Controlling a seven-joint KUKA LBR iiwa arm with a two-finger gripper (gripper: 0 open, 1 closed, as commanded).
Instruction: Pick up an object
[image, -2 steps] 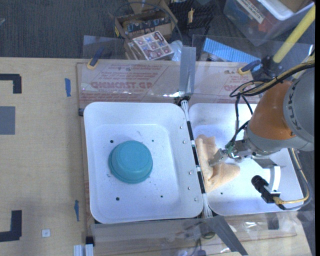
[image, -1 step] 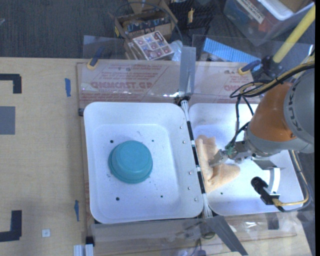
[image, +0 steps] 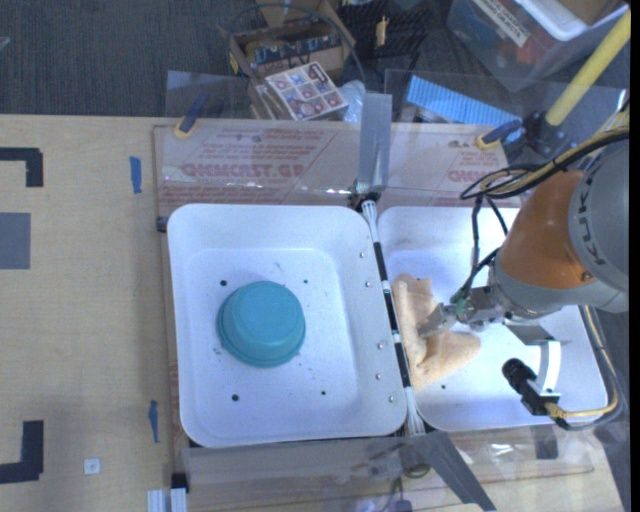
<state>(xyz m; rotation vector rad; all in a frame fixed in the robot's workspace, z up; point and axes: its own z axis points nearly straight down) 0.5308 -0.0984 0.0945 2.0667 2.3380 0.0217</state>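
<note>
You are looking at a brightly, evenly lit scene, with light falling from above. The right bin (image: 590, 395) is blown out to a bluish white glare, which washes away its floor detail. The left bin (image: 200, 400) reads clean, and the teal bowl (image: 262, 322) casts only a faint shadow. The picture is slightly soft throughout, and the floor beyond the table (image: 80, 330) is dim.
</note>
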